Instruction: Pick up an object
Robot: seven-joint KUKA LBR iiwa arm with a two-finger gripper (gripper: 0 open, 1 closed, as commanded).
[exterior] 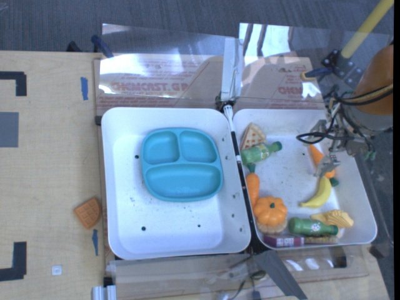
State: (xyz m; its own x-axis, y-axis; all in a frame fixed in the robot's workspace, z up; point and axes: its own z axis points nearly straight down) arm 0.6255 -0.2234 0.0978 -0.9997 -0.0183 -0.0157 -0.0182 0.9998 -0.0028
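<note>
Near the right edge of the right bin (365, 220), we saw the gripper (330, 161) hanging just above the banana (319, 194), beside an orange piece (316, 154), though we could not tell its opening.

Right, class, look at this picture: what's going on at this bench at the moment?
A grey robot arm with an orange band reaches in from the right over the right bin. Its tool hangs low just above a yellow banana, near an orange piece. Nothing can be seen between its fingers, so no pick is confirmed. The same bin holds a pumpkin, a carrot, two green bottles and a waffle wedge. The left bin holds a blue divided plate.
</note>
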